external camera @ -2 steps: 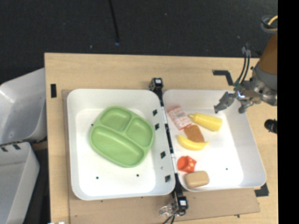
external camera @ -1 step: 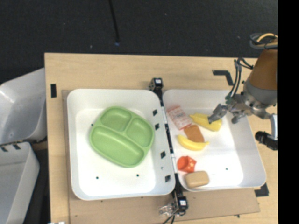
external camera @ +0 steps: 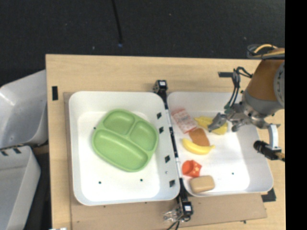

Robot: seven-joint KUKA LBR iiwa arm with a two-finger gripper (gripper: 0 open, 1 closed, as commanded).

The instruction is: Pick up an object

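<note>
Your target options sit in right bin [external camera: 249, 174]: yellow piece [external camera: 211, 123] under jaws [external camera: 224, 122], jaw state unreadable; banana [external camera: 197, 147], brown piece [external camera: 199, 137], red piece [external camera: 192, 167], tan block [external camera: 202, 184] nearer; green divided plate [external camera: 125, 139] in left bin [external camera: 79, 176]

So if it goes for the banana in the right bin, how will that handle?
The banana looks smooth and curved, so it may slip or pivot under a pinch. Lying flat, it probably won't roll far. It touches the brown piece, which a push could nudge.
</note>
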